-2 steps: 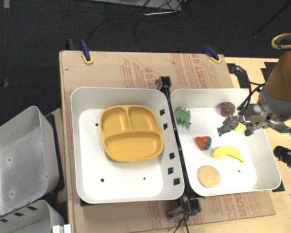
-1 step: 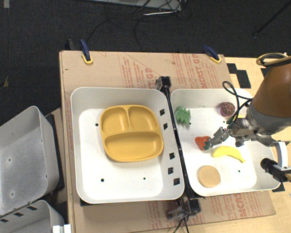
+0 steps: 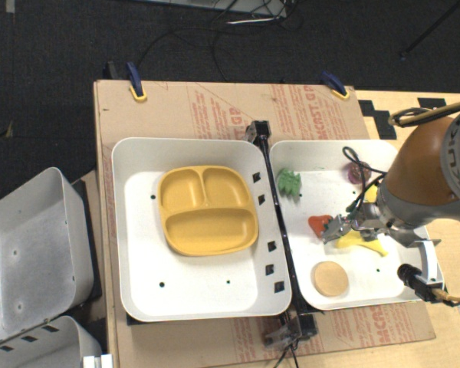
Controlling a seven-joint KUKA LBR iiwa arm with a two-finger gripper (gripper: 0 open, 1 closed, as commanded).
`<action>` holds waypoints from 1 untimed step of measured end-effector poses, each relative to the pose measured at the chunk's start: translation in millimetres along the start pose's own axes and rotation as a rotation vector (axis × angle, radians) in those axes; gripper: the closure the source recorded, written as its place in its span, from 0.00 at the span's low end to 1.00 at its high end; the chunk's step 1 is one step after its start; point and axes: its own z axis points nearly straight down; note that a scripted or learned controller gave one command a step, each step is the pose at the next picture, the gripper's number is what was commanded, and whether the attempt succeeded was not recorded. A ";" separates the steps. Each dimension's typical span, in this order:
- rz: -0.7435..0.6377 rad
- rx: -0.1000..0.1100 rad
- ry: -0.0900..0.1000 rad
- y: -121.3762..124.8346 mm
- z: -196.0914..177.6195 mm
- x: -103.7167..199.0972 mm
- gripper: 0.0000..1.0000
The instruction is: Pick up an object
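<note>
A cardboard-topped bench point(image 3: 215, 106) on dark carpet bears two white bins, and over the right bin point(image 3: 322, 163) the gripper point(image 3: 339, 231) hangs low, its fingers slightly spread with nothing visibly between them. Its tips sit just beside a red object point(image 3: 319, 224) and a yellow banana-like piece point(image 3: 364, 244), with a tan disc point(image 3: 330, 278) below and a green toy point(image 3: 290, 182) further up. The left bin point(image 3: 138, 205) holds a yellow divided plate point(image 3: 208, 209).

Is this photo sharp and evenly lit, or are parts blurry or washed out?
In the camera view, light is even; the white bins look bright but not blown out; the yellow tray is crisp with soft shadows; the small items near the hand look slightly soft; the floor beyond the bench is dark.
</note>
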 end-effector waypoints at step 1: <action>0.002 -0.014 -0.009 5.4 10.2 -4.5 0.00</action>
